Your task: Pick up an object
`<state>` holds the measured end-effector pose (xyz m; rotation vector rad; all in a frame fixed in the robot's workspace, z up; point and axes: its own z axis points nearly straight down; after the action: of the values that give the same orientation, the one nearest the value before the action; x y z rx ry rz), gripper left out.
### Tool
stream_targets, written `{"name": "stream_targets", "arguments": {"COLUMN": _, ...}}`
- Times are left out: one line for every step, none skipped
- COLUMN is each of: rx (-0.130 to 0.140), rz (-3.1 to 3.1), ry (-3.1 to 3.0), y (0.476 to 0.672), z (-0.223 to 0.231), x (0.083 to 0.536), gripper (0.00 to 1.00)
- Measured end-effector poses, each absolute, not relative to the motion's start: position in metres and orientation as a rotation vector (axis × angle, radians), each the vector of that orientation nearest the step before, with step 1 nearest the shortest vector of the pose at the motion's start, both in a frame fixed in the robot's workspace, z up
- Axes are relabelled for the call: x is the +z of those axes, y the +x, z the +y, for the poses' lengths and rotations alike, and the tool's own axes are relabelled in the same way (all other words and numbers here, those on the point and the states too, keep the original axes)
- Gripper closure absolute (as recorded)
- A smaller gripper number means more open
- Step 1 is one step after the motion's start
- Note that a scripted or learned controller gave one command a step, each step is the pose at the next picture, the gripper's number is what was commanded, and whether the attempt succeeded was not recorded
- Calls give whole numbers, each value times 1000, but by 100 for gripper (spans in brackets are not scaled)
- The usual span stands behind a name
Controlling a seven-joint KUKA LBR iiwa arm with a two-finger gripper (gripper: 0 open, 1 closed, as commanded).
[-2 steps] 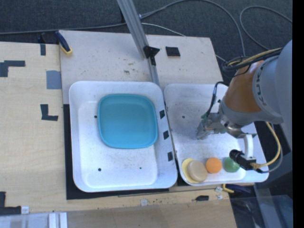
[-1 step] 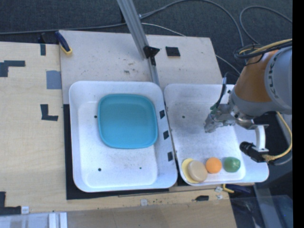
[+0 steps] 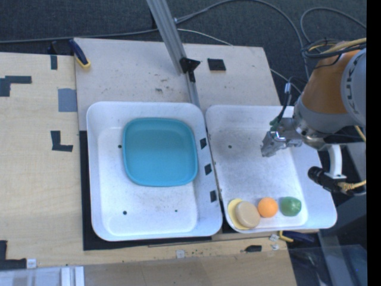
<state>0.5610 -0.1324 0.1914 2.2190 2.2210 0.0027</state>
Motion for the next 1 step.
{"name": "stream_targets", "arguments": {"rx": 2, "rz": 2221, "ry": 2220, "y": 561, "z": -132, "x": 243, "gripper": 100}}
